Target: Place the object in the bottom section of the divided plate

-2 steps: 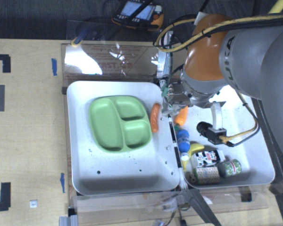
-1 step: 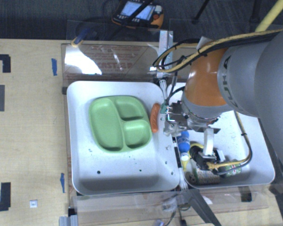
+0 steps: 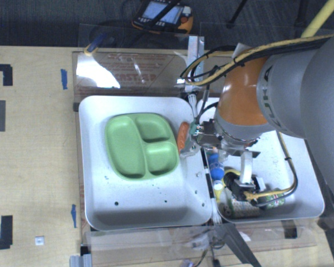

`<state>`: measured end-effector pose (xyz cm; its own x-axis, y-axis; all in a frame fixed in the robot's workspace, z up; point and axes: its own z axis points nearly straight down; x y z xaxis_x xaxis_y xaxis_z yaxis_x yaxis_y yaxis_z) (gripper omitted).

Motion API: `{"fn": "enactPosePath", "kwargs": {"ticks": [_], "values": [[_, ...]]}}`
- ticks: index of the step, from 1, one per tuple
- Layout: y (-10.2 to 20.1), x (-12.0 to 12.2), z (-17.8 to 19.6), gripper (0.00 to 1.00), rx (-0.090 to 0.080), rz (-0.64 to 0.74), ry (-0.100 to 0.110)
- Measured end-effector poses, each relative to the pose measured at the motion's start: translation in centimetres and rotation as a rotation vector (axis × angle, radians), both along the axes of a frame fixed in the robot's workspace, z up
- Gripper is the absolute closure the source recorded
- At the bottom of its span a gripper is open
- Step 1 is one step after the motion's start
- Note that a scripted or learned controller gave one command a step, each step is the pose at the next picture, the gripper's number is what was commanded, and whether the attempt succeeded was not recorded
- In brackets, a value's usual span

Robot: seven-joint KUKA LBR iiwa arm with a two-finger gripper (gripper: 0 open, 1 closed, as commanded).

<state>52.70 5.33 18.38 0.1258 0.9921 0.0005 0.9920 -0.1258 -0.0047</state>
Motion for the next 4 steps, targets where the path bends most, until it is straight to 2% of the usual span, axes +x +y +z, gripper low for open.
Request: {"fn": "enactPosePath", "kwargs": {"ticks": [1, 2, 3, 4], "values": [[0.0, 0.0, 0.0, 0.00, 0.000, 0.000, 0.000], [0.0, 0.1, 0.9, 1.00, 0.000, 0.000, 0.000], [-0.7, 5.1, 0.0, 1.00, -0.001, 0.055, -0.005], [6.7, 1.9, 2.7, 1.00, -0.002, -0.187, -0.004]]}}
